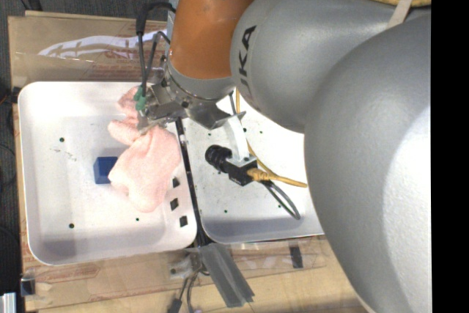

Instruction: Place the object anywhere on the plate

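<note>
A pink cloth (pixel 150 165) lies crumpled in the left bin (pixel 44 157), spreading from the bin's far right part toward its middle. Its upper end bunches up right at my gripper (pixel 144 108), which sits over the far right corner of that bin beneath the orange wrist band. A small blue block (pixel 105 170) rests on the bin floor, touching the cloth's left edge. The wrist hides the gripper's tips and the part of the cloth under them.
The grey arm covers most of the right bin (pixel 242 227), of which a strip of floor and the near rim show. The ridge between the bins (pixel 187 187) runs just right of the cloth. Brown bench board (pixel 80 48) lies behind the bins.
</note>
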`<action>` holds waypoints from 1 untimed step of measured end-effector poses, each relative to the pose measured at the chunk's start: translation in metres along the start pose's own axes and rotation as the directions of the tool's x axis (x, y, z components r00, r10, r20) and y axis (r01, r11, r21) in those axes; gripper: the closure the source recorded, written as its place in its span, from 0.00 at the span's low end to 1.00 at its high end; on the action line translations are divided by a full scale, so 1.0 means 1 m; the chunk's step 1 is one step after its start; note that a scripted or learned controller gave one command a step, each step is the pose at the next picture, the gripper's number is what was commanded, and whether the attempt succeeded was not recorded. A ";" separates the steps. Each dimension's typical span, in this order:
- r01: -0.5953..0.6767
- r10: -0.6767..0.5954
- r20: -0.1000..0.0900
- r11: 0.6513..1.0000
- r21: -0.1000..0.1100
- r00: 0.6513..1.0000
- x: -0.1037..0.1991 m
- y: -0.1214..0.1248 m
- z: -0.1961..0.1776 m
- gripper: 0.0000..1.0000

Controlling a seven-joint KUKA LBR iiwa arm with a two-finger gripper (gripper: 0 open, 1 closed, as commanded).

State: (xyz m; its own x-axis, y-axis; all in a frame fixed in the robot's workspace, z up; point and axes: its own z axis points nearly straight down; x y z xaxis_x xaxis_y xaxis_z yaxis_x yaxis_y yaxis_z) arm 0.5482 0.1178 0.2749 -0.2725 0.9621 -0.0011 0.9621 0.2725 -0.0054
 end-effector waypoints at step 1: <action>0.023 -0.023 0.000 1.000 0.001 1.000 0.032 0.055 0.027 1.00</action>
